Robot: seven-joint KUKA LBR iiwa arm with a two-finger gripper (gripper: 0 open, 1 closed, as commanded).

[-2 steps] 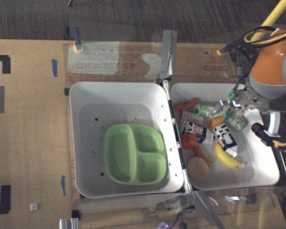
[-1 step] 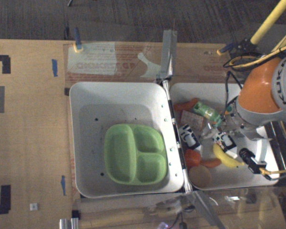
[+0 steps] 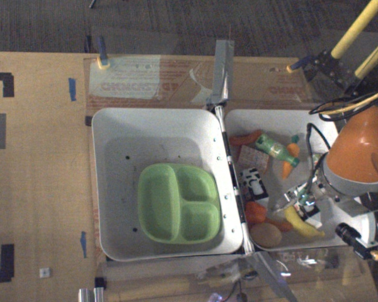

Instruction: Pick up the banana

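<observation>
The banana [image 3: 302, 223] is yellow, small and gently curved, and lies flat on the floor of the right-hand white bin [image 3: 283, 245], down toward that bin's five o'clock corner. Its long axis runs from about ten o'clock to four o'clock. Its upper end sits near the arm's wrist, and its lower end points at the bin's near rim.
</observation>
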